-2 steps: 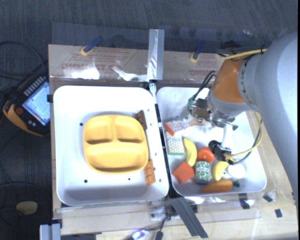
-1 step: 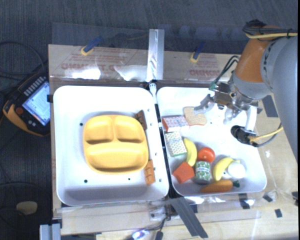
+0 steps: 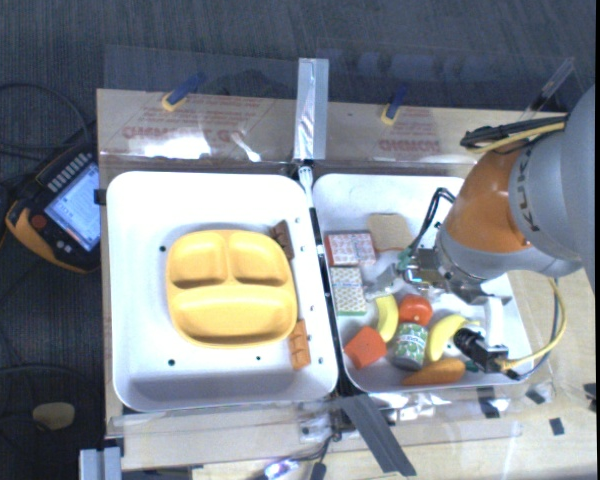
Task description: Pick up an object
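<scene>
Clutter is gathered in the right-hand shallow white bin [image 3: 525, 318], over which the grey arm with its orange band [image 3: 490, 213] is bent from the right. The two-finger gripper [image 3: 420, 268] is lowered among the objects near the bin's middle; whether it is open or closed cannot be told, since it is hidden by the wrist and cables. Just below it lie a small red tomato-like piece [image 3: 415, 310] and a green jar with a speckled label [image 3: 411, 344], flanked by two yellow banana-shaped toys [image 3: 387, 315] [image 3: 442, 334]. An orange block [image 3: 365, 347] is seen at the lower left of that bin, and an orange carrot-shaped toy [image 3: 436, 372] along its lower wall. Two patterned cards [image 3: 349, 248] [image 3: 348, 290] are laid near the dividing wall, with a tan square slice [image 3: 388, 230] beside them. The left white bin [image 3: 130, 268] is occupied by a yellow compartment tray [image 3: 230, 286], with a small orange piece [image 3: 299, 345] at its lower right corner.
</scene>
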### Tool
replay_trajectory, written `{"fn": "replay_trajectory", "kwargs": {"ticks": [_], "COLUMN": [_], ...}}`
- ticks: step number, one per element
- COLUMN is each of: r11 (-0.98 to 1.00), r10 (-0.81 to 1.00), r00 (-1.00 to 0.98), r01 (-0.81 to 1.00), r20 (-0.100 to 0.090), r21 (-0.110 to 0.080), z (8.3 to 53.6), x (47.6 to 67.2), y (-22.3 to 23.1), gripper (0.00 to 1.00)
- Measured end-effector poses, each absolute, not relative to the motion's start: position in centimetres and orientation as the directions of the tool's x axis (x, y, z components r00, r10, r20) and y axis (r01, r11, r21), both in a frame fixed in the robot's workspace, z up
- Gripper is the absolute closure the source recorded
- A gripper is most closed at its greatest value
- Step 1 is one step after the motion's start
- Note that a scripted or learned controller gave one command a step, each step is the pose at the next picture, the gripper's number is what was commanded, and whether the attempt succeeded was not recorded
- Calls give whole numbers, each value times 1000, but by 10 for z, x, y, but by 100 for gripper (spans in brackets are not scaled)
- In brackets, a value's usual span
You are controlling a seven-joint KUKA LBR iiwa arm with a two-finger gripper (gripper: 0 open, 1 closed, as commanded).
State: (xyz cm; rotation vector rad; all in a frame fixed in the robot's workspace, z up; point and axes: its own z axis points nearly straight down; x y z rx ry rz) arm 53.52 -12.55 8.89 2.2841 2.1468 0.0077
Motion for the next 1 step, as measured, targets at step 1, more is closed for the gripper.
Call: {"fn": "replay_trajectory", "kwargs": {"ticks": [1], "r11": [-62], "r10": [998], "r00": [63], "r01": [998], "r20": [-1], "r21": [11], "z": [99], "x": [537], "y": [-126], "gripper": [100]}}
